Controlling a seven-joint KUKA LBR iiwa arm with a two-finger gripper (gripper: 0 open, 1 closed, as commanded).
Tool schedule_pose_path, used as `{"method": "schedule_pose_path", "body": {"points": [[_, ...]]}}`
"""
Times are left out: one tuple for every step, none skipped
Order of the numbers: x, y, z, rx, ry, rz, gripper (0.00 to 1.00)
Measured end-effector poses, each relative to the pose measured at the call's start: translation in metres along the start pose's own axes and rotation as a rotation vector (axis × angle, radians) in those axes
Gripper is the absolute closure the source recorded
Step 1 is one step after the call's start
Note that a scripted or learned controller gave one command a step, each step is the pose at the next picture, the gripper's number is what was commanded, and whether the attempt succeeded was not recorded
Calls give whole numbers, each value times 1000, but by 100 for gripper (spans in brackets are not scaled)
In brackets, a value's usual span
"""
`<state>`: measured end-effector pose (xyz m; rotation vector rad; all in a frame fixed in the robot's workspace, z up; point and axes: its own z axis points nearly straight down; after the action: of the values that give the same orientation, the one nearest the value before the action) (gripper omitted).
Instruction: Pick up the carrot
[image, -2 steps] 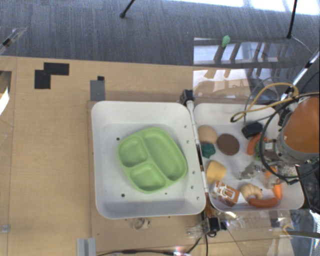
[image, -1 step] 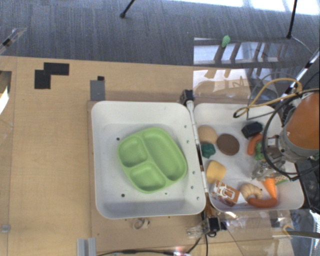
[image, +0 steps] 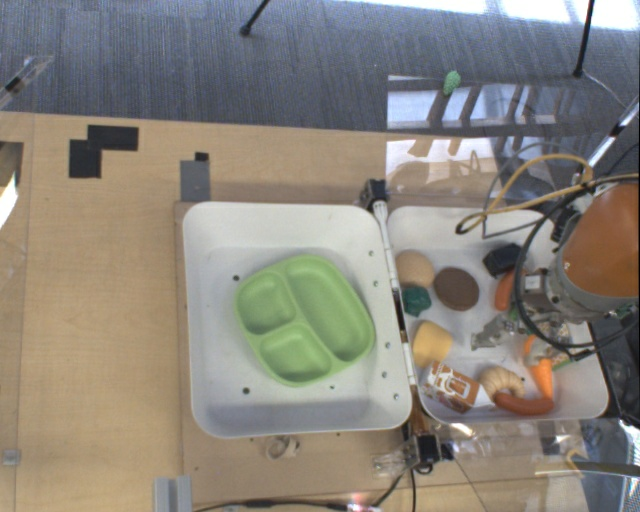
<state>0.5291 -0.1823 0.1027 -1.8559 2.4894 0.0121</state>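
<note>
Foreground, bottom edge of frame: loose cabling and a small clamp fitting (image: 425, 450) at the junction of the two bins, presumably tying them to the bench.

Left bin (image: 215, 300), centre of frame: holds one green divided plate (image: 303, 318) with three compartments, all bare. Likely set out as a receiving dish.

Right bin (image: 597, 395), right of frame: holds the assorted play food, crowded together, which would make any pick harder.
- Tan rounded piece (image: 414, 268), upper left of this bin, against the dividing wall.
- Small teal piece (image: 414, 298), just below it.
- Brown disc (image: 457, 287), to their right.
- Yellow wedge (image: 432, 342), lower left.
- Printed brown packet (image: 452, 388), bottom left corner.
- Pale bread-like roll (image: 501, 379), with a red sausage (image: 522, 404) lying just below it.
- Dark block (image: 501, 260), upper middle, an orange-red piece just beside it.

Carrot (image: 543, 378): lower right of the right bin, orange, lying near the roll and just above the sausage's right end.

Gripper (image: 527, 333): directly below the orange-banded wrist (image: 600, 245), low over the bin, just up and left of the carrot. Whether it is wide or narrow cannot be told; nothing is seen held in it.

Judgement: the arm is placed for an approach; the carrot is not yet lifted.
</note>
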Motion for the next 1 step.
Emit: {"method": "schedule_pose_path", "body": {"points": [[2, -18, 12, -8, 7, -248, 0]]}}
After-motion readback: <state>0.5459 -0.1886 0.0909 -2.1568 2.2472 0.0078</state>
